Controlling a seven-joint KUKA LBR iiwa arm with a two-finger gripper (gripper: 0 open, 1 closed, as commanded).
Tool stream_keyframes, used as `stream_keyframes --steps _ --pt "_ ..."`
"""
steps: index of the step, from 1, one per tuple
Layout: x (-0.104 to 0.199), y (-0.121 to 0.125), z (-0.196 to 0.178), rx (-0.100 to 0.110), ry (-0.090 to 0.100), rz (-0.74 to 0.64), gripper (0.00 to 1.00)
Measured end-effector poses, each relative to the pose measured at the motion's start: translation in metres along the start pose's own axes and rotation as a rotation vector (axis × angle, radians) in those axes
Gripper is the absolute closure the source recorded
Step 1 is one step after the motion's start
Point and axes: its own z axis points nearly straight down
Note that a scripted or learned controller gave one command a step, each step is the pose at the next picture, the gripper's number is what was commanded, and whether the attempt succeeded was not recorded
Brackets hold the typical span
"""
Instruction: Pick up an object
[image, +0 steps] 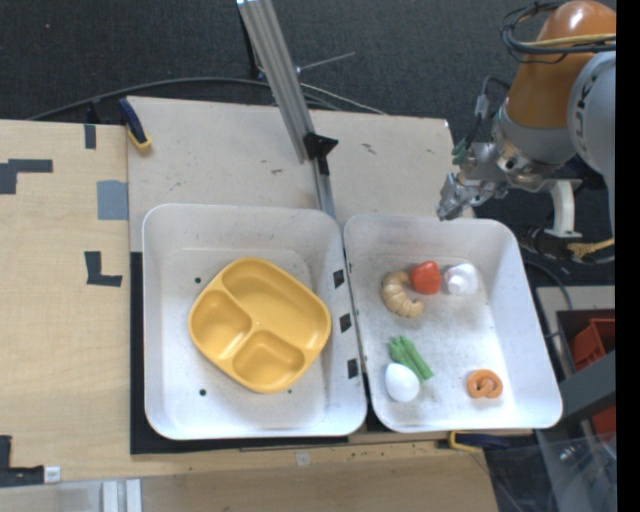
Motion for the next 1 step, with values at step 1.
stream_keyframes --steps 1 --pt "0.0643 0.0048 0.0066 0.007 0.002 -0.005 1.00"
